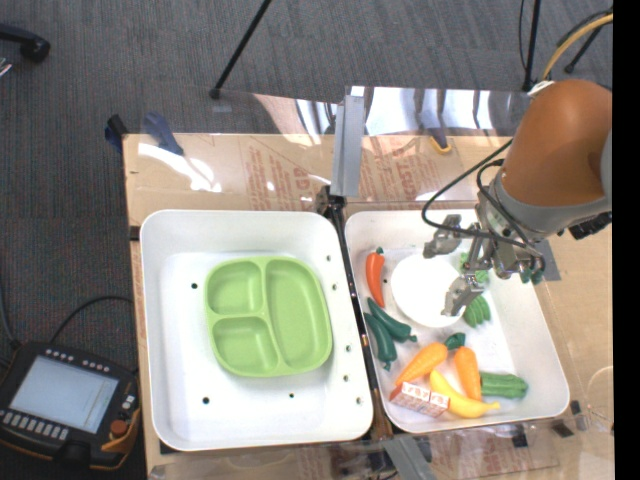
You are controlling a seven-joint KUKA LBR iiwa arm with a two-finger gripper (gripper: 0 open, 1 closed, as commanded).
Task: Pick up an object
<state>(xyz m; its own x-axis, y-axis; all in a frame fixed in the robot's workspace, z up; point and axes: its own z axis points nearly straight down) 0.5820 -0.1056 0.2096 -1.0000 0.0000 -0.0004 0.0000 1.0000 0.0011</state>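
The gripper (pixel 466 293) hangs low over the right bin (pixel 545 353), fingers slightly parted with nothing between them — tips just over the white plate (pixel 420 288). The nearest candidate, a dark green vegetable (pixel 478 310), lies just beside the fingertips toward the bin's outer wall, its long axis running roughly along the fingers. Carrots (pixel 445 363) crowd the nearer end — the plate side offers freer room.

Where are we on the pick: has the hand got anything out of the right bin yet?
Done: the arm has reached over the right bin, and the hand hangs low by the white plate, next to a dark green vegetable. In hand: nothing visibly gripped. Left: closing on an item and lifting it. The carrots, red pepper and the rest lie in the bin; the green tray sits in the left bin.
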